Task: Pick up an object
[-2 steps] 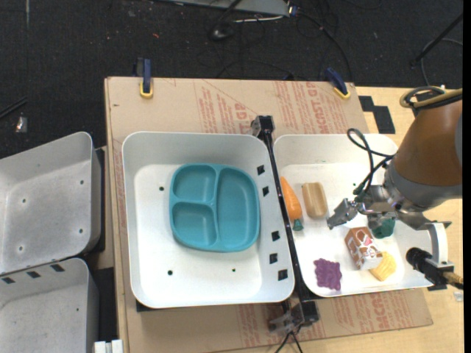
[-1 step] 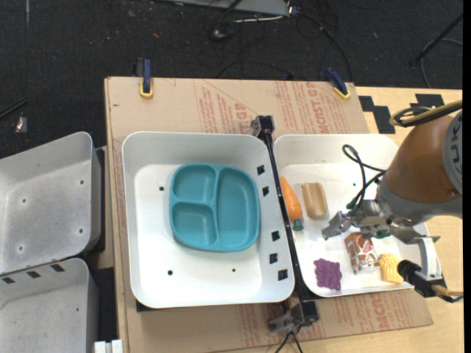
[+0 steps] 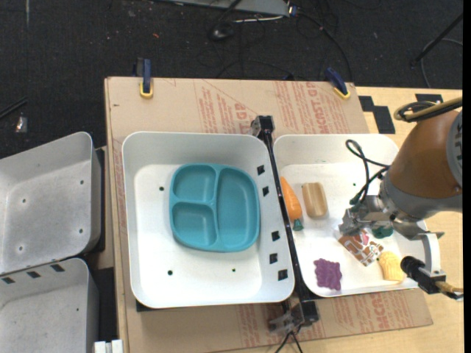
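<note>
The gripper (image 3: pixel 362 230), its opening too hidden to tell, crowds the patterned toy (image 3: pixel 362 247) and could knock it aside.

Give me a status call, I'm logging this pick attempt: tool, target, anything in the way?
Tool low in right bin, fingers unreadable. Under it a small patterned item; grasp unconfirmed. Close by: yellow piece, purple piece, carrot.
</note>
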Controlling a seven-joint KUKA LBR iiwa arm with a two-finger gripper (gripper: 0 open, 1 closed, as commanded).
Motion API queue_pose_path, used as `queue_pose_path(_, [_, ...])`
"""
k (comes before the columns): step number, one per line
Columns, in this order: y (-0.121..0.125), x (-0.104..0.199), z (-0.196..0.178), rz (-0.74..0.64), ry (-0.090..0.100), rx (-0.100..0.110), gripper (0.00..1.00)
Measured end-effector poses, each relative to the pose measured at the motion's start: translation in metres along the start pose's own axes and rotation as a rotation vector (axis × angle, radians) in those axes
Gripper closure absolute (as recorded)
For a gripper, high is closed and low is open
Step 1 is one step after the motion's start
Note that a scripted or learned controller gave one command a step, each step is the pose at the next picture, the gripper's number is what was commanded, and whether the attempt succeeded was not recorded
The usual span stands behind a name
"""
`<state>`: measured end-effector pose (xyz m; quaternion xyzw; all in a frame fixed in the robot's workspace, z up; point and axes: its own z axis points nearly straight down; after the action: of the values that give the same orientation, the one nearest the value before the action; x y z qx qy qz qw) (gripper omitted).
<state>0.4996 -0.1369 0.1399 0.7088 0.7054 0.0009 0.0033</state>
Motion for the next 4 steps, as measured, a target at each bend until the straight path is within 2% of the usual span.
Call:
queue_pose_path(1, [-0.001, 0.007, -0.045, -0.008, 0.002, 0.002, 1.0])
queue_pose_path(3, [0.01, 0.001, -0.152, -0.008, 0.002, 0.001, 1.0])
queue_pose_path(4, [0.019, 0.053, -0.132, -0.012, 0.005, 0.008, 1.0])
